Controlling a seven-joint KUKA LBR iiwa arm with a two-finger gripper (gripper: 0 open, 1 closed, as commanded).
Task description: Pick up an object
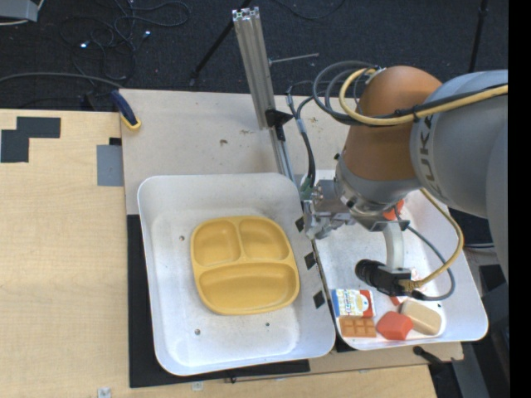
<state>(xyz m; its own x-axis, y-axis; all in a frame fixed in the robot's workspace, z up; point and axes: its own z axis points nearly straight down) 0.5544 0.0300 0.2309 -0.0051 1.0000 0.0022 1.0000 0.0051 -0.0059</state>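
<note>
Four small things lie bunched along the near edge of the right bin (465, 326). A small carton (353, 302), white with red and blue print, lies flat with its long axis along that edge. A brown waffle piece (358, 327) lies touching its near side. Just right of that is a red block (395, 326). Against the red block's right side lies a cream block (421, 316), whose long axis slants from the bin's middle towards its near right corner.

In the left bin (166, 222) a yellow plate (246, 264) lies flat near the centre, a little towards the right wall. Its one wide compartment faces the near edge, its two smaller ones face the far edge, and the whole plate is turned slightly askew to the bin's walls.

The gripper (316, 222) hangs at the right bin's left wall, about halfway along it, well apart from the four small things and just beyond the plate's far right corner. Whether it is spread or closed cannot be told, and nothing shows in its grasp. The arm (390, 139) bends in above the right bin's far half.
</note>
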